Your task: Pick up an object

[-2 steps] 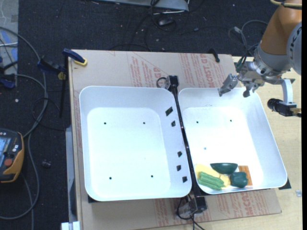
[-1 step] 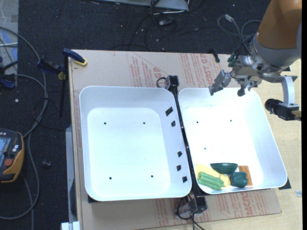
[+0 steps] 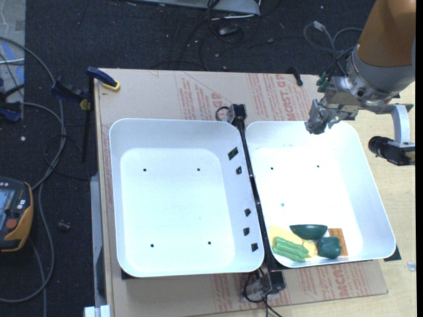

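You see the gripper (image 3: 320,123) over the right bin's (image 3: 370,177) far rim — whether it is open or closed can't be told. Objects cluster at that bin's near edge — dark green bowl (image 3: 308,230), green block (image 3: 329,247), ridged green piece (image 3: 289,249), yellow piece (image 3: 280,234).

Both bins, the left bin (image 3: 175,197) and the right bin (image 3: 317,190), are made of smooth white plastic with a faint sheen. The worktop (image 3: 192,91) is covered by matt brown cardboard printed in red. The green bowl (image 3: 308,230) and green toy (image 3: 289,249) at the right bin's near edge look like glossy plastic. The end effector (image 3: 322,121) appears as dull grey metal.
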`<state>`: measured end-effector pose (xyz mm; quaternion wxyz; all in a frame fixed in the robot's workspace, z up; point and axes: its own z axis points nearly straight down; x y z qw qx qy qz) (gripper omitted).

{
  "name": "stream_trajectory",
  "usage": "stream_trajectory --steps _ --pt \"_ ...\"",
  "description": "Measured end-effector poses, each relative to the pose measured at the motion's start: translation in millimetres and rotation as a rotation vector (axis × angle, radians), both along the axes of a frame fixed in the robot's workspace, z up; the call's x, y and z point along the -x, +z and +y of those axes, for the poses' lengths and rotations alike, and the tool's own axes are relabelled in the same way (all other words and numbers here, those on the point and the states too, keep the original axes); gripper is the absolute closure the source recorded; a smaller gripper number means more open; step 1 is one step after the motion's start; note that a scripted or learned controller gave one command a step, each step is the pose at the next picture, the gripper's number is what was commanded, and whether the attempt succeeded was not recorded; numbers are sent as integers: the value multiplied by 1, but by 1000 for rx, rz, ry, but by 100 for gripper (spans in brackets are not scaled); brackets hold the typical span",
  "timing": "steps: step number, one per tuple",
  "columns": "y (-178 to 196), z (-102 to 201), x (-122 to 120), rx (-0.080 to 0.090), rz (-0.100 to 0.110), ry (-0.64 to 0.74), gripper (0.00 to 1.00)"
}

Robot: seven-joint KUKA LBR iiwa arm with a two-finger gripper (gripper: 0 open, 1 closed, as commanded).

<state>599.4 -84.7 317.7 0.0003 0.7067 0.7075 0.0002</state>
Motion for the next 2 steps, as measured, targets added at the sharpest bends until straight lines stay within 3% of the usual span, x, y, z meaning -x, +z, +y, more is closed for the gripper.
stream_trajectory --steps 1,2 --pt "210 -20 -21 1 -11 -1 100" --pt "222 10 -2 0 -1 1 100"
